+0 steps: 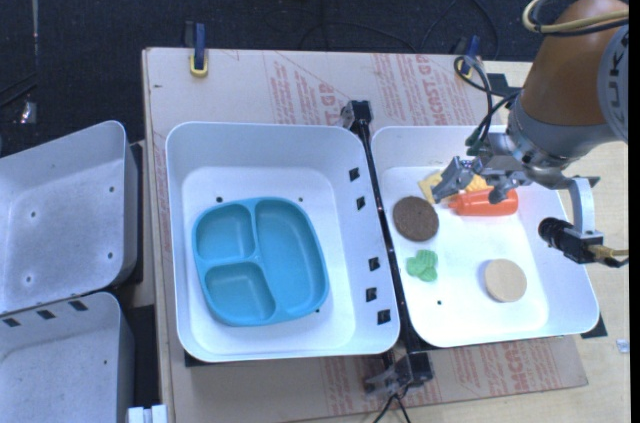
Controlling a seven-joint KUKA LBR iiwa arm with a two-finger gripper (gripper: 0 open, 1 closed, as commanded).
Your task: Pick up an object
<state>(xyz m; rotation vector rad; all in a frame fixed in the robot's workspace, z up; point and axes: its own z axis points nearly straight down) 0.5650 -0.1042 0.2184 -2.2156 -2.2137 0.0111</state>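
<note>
End effector [478,181] just above orange carrot [487,202].

A tan bench [250,81] bears a left bin [270,146] and a right bin [560,311] side by side.

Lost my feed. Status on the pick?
Claw low over right bin. Orange carrot and yellow piece beneath it. Nothing seen gripped.

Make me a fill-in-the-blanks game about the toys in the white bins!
The blue plastic divided plate has ____ compartments.
The round brown cookie lies in the ____ bin.
The small leafy toy below the cookie is coloured ____.
The pincer hovers above the ____ carrot-shaped toy.

Missing words: three; right; green; orange
</note>
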